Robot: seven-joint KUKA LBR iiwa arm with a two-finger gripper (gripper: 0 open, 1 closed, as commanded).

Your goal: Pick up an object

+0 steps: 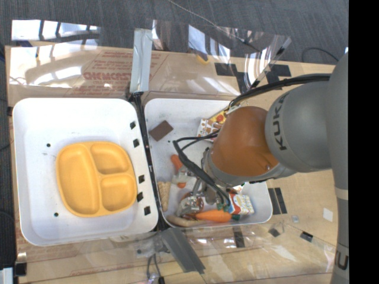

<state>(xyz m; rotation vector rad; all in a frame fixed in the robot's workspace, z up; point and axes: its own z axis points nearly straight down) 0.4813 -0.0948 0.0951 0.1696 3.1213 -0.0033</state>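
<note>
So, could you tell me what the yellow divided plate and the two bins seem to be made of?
The yellow divided plate looks like moulded plastic with a matte finish: uniform colour, soft rounded compartment edges, dull highlights. The left bin and right bin look like smooth white plastic, with rounded corners; coated metal cannot be ruled out.

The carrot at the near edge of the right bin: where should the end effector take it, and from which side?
Grip the carrot across its middle, coming straight down from above. It lies flat and lengthwise along the right bin's near wall, so its narrow width fits between the fingers. The end effector is close above it, with clutter crowding the far side.
</note>
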